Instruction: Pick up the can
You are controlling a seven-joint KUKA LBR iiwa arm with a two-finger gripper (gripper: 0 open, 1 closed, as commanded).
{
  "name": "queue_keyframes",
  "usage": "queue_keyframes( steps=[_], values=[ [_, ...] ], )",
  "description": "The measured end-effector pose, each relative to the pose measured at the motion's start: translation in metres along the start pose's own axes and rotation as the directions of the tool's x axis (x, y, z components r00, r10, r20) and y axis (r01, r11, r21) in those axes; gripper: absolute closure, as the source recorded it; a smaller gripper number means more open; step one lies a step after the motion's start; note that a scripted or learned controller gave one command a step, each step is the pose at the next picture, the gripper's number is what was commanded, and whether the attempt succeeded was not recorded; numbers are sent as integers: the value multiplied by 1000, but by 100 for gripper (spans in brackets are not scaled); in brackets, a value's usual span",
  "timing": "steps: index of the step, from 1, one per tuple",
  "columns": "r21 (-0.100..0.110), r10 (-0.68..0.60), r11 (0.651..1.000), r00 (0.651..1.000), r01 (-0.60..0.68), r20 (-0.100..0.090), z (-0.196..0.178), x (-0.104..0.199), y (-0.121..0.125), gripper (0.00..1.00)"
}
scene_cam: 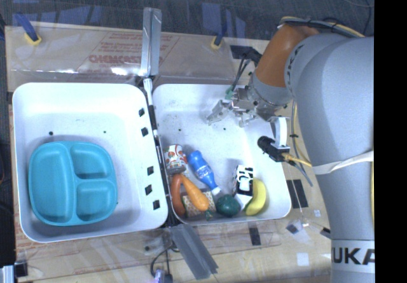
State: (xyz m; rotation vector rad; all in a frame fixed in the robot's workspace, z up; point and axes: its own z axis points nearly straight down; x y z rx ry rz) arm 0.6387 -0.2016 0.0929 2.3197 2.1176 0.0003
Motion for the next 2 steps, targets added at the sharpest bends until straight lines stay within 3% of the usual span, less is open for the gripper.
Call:
queue_keyframes(
  steps=[1,2],
  values=[
    [4,64,998,998,-64,-1,1,4,-61,0],
    [2,164,986,986,-164,0,1,-7,-35,0]
  ],
)
